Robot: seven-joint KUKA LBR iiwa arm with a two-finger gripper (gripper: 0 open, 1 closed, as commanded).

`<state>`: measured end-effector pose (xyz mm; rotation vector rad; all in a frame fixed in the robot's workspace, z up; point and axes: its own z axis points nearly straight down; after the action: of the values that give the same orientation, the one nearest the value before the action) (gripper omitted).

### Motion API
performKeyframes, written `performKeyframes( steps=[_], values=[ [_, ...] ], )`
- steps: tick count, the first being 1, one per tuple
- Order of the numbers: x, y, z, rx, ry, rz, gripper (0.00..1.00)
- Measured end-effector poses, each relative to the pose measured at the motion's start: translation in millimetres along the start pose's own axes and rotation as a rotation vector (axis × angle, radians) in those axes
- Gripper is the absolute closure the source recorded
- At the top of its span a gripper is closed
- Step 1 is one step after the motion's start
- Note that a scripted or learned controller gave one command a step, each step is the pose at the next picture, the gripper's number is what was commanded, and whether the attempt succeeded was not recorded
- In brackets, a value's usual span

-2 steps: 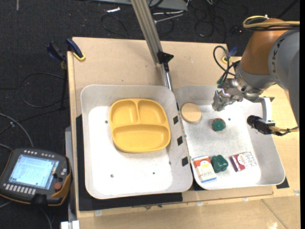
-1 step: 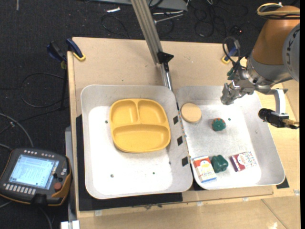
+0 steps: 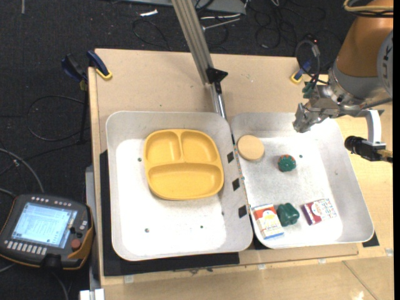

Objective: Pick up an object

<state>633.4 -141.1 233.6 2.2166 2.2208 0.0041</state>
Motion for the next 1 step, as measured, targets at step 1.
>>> performKeyframes(
  steps=[1],
  values=[
    [50.2, -9.6, 7.6, 0.006, 0.003, -0.005, 1.00]
  ],
)
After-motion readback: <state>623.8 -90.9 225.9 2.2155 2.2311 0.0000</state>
